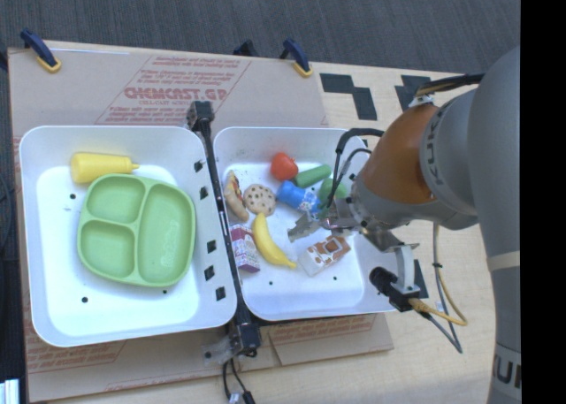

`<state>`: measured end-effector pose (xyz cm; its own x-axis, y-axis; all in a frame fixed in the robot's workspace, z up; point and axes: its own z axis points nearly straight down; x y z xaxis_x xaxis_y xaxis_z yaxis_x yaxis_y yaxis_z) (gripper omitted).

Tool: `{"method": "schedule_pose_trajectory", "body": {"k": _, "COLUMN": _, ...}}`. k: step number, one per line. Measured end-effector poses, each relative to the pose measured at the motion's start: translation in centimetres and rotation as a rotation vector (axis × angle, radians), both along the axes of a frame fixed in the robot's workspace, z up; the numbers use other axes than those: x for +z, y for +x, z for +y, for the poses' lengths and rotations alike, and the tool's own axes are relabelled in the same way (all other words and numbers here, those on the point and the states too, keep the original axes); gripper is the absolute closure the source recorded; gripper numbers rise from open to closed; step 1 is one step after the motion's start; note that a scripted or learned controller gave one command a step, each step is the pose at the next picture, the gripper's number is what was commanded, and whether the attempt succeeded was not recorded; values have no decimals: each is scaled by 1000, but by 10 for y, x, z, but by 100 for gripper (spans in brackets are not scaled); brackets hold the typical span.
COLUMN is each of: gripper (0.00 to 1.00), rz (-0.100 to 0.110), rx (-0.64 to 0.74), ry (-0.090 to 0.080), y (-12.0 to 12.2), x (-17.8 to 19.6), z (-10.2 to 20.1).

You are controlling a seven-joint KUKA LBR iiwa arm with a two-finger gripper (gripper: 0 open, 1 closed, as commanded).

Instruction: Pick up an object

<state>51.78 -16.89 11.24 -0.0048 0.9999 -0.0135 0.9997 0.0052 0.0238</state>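
My gripper [307, 218] hangs low in the right bin [292, 303], open, with nothing visible between its fingers. It is just right of the yellow banana [270, 241] and below the blue toy [291, 193]. A white and brown carton [325, 252] lies right under the wrist. Further left are a cookie [257, 198], a bread-like toy [234, 196] and a purple and white packet [244, 249]. A red toy [283, 166] and a green toy [312, 175] lie at the back; the arm partly covers the green one.
The left bin [44, 296] holds a green divided plate [137, 230] and a yellow bottle [102, 166]. A black clamp [201, 113] sits on the divider between the bins. The grey arm with its orange band [402, 159] covers the right bin's right side.
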Motion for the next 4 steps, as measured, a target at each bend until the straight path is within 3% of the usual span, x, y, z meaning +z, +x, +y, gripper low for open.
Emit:
{"method": "schedule_pose_trajectory", "body": {"k": 1, "gripper": 100, "rz": -5, "rx": 3, "ry": -5, "y": 2, "x": 11, "z": -1}}
{"method": "schedule_pose_trajectory", "body": {"k": 2, "gripper": 100, "rz": 25, "rx": 0, "ry": 14, "y": 25, "x": 63, "z": -7}}
{"method": "schedule_pose_trajectory", "body": {"k": 3, "gripper": 0, "rz": 26, "rx": 0, "ry": 14, "y": 25, "x": 63, "z": -6}}
{"method": "schedule_pose_trajectory", "body": {"k": 4, "gripper": 0, "rz": 28, "rx": 1, "ry": 14, "y": -6, "x": -21, "z": -20}}
